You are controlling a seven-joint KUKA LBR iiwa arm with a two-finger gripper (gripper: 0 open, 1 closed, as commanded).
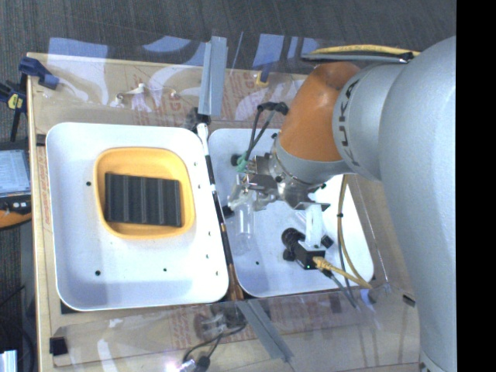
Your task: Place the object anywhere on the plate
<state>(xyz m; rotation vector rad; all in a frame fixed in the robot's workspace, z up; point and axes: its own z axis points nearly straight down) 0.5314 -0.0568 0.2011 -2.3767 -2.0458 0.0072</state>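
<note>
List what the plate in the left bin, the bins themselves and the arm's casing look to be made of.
Plate: likely plastic, matte yellow rim around a dark, ribbed centre; no glare.
Bins: probably moulded plastic, smooth white, rounded corners, soft sheen.
Arm casing: smooth grey shell, painted metal or plastic, can't tell; the orange band is glossy, with a highlight.

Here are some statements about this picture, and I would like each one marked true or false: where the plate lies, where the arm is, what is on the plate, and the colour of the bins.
1. The yellow plate lies in the left bin. True.
2. The arm hangs over the left bin. False: it is over the right bin.
3. A dark ridged object lies on the plate. True.
4. Both bins are black. False: both are white.
</note>
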